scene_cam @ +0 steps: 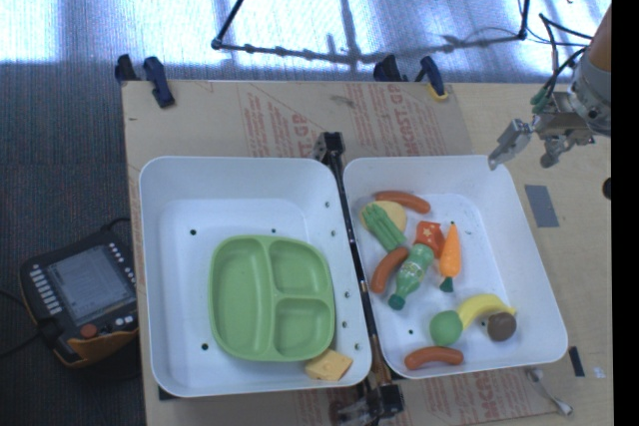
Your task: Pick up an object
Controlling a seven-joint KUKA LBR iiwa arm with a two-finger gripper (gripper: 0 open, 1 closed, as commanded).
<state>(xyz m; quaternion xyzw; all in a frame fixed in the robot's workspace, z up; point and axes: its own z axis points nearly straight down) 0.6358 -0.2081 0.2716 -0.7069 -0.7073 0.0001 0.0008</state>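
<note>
A wooden bench is carrying two white bins under slatted light. At lower left, a green divided plate and a cheese wedge are lying in the left bin; toy foods including a green bottle, carrot and banana are crowding the right bin. At upper right, the gripper is hanging with fingers spread, pinching nothing.

We see grey two-finger gripper above bench, fingers spread, beyond right white bin; green sectioned plate in left white bin.
</note>
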